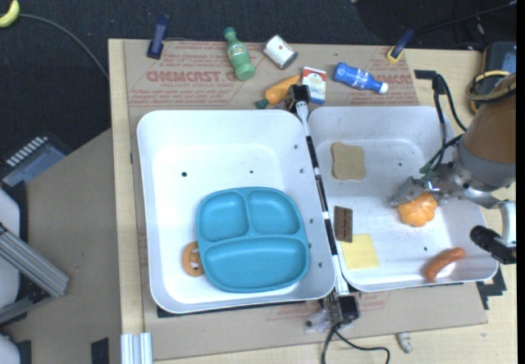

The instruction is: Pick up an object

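Note:
My gripper (420, 192) is low in the right bin (385, 120), near its right wall, directly over a round orange fruit (417, 212) and touching or almost touching its top. The view does not settle whether the fruit is gripped. Around it in the same bin lie a tan bread slice (348, 161), a small brown bar (343, 224), a yellow cheese square (359, 252) and a reddish sausage (444, 264) at the front right corner.
The left bin (164, 141) holds a blue divided plate (250, 238) with a small brown pretzel (192, 259) at its left edge. Behind the bins lie a green bottle (239, 55), a can (280, 51), a carton (312, 84) and a blue bottle (359, 78).

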You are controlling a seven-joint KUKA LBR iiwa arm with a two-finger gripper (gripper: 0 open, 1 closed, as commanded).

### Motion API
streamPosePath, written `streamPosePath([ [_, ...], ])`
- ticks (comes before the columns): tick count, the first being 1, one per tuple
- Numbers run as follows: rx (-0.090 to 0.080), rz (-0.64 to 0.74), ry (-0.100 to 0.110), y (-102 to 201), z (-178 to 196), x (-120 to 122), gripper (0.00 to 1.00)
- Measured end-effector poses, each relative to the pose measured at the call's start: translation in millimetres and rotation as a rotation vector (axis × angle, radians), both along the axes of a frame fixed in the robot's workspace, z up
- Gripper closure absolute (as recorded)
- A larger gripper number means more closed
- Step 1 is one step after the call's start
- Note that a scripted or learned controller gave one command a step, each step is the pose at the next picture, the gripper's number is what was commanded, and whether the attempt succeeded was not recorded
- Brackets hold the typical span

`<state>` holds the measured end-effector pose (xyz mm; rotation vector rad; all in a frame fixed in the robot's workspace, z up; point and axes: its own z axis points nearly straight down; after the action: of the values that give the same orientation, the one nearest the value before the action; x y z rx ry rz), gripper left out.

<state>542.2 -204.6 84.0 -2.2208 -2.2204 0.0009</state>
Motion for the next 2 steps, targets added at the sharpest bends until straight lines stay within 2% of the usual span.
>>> streamPosePath([
  [1, 0.002, 0.001, 0.0, 75, 0, -15, 0.0],
  [2, 0.0, 0.0, -0.002, 75, 11, -14, 1.0],
])
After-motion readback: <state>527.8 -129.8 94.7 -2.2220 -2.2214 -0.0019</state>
